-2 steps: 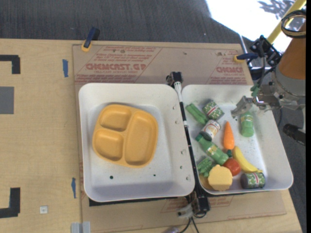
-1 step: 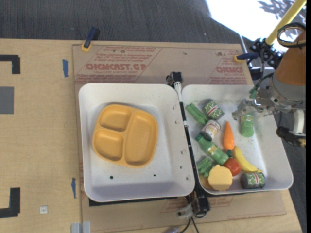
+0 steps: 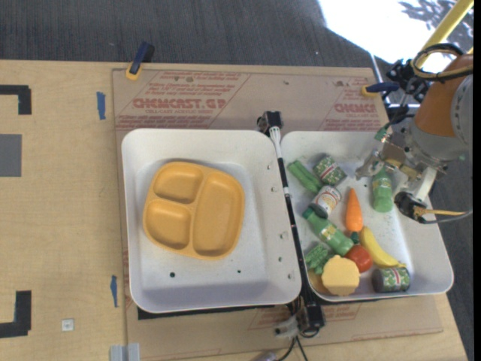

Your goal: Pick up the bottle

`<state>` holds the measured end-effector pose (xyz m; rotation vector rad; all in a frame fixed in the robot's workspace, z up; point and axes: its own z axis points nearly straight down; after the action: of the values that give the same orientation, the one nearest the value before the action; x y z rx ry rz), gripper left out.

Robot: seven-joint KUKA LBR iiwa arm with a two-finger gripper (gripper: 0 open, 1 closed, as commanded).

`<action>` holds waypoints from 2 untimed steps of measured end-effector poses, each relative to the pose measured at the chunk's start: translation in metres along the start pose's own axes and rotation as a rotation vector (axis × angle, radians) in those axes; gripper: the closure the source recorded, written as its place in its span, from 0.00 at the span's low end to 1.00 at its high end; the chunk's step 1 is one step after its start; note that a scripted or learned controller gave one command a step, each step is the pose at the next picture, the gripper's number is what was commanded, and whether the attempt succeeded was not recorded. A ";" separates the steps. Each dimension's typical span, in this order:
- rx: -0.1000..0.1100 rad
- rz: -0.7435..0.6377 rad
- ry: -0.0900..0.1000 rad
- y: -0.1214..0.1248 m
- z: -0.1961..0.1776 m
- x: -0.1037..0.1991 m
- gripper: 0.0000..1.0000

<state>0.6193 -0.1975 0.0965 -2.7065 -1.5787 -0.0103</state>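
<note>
I am hovering my gripper over the right bin, fingers pinching the green bottle near its top. Grip is looking shallow; bottle may be slipping out, or swinging into the carrot just beside it.

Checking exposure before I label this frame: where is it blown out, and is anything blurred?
Camera view: the sunlit floor patch at top right is blown out; the grey and orange arm looks soft at its edges; the two-finger gripper over the green plastic bottle is too indistinct to read; the yellow divided tray is evenly lit.
</note>
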 end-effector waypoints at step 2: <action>-0.004 0.410 -0.009 -0.050 -0.082 0.002 1.00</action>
<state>0.5765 -0.1715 0.1792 -2.9779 -0.9970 0.0011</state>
